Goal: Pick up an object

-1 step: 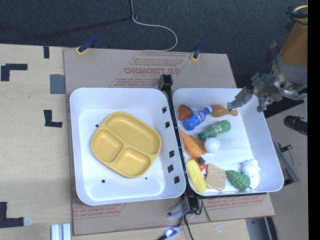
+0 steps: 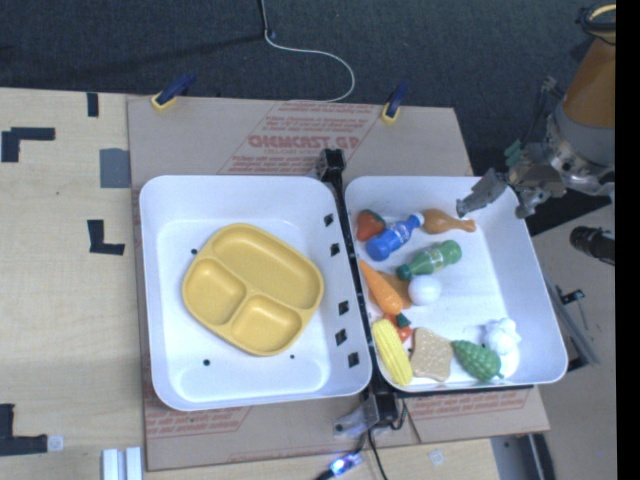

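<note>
My gripper (image 2: 503,199) hangs at the right bin's (image 2: 536,288) far right corner, above its rim, fingers spread open with nothing between them. Just to its left lies an orange drumstick (image 2: 449,222). In the same bin are a blue bottle (image 2: 392,236), a red piece (image 2: 369,224), a green bottle (image 2: 432,259), a white ball (image 2: 425,289) and a carrot (image 2: 384,287). Along the near edge lie a corn cob (image 2: 392,353), a tan cracker (image 2: 432,354), a green vegetable (image 2: 476,360) and a white lump (image 2: 500,335).
The left bin (image 2: 165,268) holds a yellow divided plate (image 2: 252,288). Black clips (image 2: 345,308) join the bins along their shared wall. A thin cable (image 2: 310,53) runs over the dark floor at the back. Both bins rest on cardboard (image 2: 300,138).
</note>
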Robot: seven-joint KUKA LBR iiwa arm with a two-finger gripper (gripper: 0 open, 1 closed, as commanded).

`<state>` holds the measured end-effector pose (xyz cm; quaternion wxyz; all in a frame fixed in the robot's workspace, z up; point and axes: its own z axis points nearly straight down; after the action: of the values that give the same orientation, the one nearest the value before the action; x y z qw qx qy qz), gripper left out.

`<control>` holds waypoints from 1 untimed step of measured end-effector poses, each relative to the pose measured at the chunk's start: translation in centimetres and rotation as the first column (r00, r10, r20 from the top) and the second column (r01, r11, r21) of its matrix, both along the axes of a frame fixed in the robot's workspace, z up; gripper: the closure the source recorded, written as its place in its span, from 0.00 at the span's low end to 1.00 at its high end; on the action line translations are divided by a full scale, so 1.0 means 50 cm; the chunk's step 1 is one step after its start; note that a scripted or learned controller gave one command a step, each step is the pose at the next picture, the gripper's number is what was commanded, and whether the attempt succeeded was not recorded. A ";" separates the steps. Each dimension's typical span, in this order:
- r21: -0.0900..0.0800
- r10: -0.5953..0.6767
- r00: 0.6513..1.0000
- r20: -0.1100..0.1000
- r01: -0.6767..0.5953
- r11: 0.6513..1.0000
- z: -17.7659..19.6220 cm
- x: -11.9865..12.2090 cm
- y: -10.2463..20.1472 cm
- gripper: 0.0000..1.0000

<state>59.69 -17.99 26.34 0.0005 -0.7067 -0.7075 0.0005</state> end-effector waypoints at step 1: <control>-0.001 0.000 1.000 -0.002 0.000 1.000 -0.087 -0.005 0.008 0.00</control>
<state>59.42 -17.61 22.00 0.0011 -0.7066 -0.7077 0.0015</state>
